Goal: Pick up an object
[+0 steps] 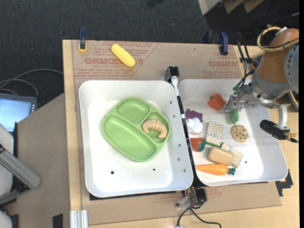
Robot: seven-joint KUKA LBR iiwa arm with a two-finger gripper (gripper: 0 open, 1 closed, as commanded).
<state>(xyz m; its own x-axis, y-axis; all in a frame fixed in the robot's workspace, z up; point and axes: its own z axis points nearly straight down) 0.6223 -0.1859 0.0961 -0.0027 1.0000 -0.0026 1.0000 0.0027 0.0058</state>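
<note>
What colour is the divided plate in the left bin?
The plate is light green, seen best in the camera view, with a pale croissant in one compartment.

The arm (278,56) enters from the right edge of the camera view, high in the frame. Its orange band sits uppermost, with the grey wrist section directly below it. The wrist angles downward and toward the left, ending in the claw (234,109), which points down over the upper part of the right-hand bin. The claw's metal body is visible. A dark cable runs alongside the wrist.
</note>
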